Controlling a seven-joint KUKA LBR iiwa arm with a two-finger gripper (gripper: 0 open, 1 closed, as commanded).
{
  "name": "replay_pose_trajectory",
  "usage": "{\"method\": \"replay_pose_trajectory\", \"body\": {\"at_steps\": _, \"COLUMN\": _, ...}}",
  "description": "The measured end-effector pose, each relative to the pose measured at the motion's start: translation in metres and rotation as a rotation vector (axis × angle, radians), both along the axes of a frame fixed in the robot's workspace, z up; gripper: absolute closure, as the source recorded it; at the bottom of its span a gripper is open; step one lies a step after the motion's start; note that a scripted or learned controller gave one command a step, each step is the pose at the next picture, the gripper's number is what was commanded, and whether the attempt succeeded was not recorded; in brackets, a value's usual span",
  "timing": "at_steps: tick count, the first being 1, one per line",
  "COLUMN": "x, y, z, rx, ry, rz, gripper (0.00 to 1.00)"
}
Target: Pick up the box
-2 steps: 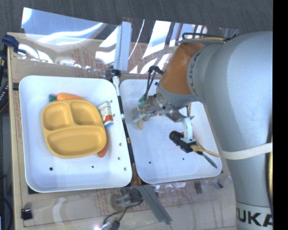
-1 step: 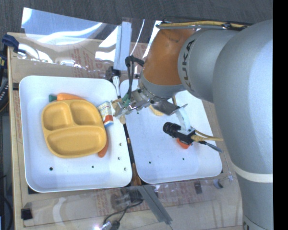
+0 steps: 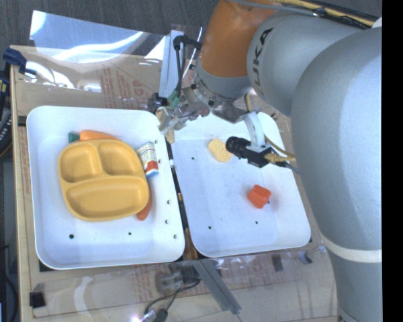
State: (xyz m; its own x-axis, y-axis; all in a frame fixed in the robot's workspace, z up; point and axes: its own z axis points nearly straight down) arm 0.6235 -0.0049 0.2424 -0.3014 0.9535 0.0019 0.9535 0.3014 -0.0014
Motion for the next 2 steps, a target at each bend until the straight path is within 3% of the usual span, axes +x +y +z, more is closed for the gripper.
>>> {"method": "replay_pose_trajectory", "body": {"at_steps": 1, "x": -0.062, "y": -0.024, "z": -0.052, "rx": -0.001, "ry": 0.003, "rz": 0.206, "gripper": 1.0}}
{"method": "replay_pose_trajectory", "body": {"at_steps": 2, "x": -0.001, "y": -0.043, "z": -0.039, "rx": -0.002, "ry": 0.0, "rz": -0.025, "gripper": 1.0}}
